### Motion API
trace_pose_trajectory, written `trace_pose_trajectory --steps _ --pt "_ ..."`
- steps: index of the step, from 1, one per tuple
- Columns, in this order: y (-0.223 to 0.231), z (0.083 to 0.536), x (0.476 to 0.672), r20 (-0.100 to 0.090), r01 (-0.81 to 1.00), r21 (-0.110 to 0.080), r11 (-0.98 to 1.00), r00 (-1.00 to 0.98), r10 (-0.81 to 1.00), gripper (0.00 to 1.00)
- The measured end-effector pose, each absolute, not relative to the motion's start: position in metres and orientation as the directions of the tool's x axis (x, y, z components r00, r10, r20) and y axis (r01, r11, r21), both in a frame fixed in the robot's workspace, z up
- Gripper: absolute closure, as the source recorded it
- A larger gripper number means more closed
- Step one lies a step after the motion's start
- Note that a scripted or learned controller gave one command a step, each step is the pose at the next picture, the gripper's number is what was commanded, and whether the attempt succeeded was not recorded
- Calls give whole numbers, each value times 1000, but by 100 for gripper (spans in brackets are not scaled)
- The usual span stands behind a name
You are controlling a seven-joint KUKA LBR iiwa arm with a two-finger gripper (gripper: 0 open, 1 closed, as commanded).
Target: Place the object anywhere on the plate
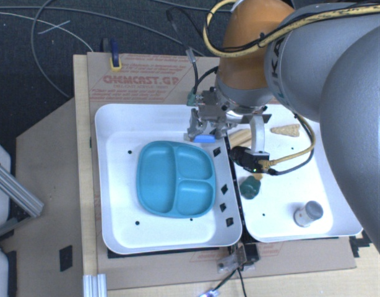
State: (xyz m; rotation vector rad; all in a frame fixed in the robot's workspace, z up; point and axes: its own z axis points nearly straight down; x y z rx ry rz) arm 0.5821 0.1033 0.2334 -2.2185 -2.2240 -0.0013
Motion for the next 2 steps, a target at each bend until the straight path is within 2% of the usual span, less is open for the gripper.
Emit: trace_pose_trajectory --steps 1,2 --pt "110 222 592 0 1000 1 1 -1 1000 100" --pt "110 223 592 0 1000 0 1 -1 1000 0"
